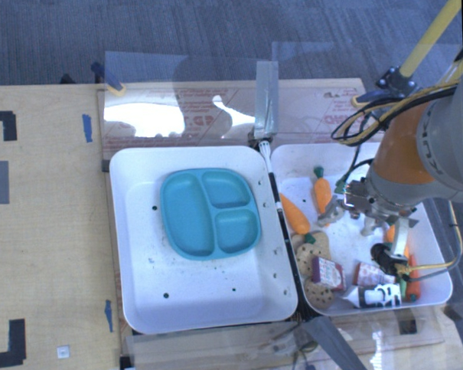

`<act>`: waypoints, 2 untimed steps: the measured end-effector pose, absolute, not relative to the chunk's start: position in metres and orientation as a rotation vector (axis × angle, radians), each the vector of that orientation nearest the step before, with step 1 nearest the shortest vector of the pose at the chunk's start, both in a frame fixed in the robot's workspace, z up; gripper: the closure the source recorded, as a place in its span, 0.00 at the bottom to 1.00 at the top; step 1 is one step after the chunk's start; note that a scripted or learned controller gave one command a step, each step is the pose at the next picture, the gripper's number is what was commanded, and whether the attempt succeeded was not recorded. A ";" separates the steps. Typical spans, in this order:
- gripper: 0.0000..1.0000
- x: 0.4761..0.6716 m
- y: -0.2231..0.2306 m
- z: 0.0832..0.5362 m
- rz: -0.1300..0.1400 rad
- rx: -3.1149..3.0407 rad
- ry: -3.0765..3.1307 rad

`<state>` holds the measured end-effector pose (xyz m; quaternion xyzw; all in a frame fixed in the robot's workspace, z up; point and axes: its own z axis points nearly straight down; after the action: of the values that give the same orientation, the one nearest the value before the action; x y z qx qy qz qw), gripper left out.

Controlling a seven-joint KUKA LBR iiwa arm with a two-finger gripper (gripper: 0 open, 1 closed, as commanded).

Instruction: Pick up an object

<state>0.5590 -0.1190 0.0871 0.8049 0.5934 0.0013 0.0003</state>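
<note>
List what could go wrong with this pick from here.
1. Clutter: the right bin packs carrots, a cookie and packets close together, so the end effector may nudge or grab two things.
2. Loose cables near the wrist could snag.
3. Items against the bin wall leave little approach room.

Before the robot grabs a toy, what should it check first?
1. Toys within reach in the right bin: ok, carrots and a cookie lie there.
2. Gripper over the right bin: ok.
3. Gripper already holding something: cannot tell, the wrist hides it.
4. Yellow cable clear of the toys: not ok, it trails across the bin's corner.
5. Blue divided plate free in the left bin: ok.
</note>
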 end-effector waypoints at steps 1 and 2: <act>0.00 0.620 -0.105 0.087 0.005 2.409 2.011; 0.00 0.647 -0.143 0.105 0.002 2.596 1.764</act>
<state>0.6471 -0.1431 0.1048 0.8272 0.5619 0.0007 0.0013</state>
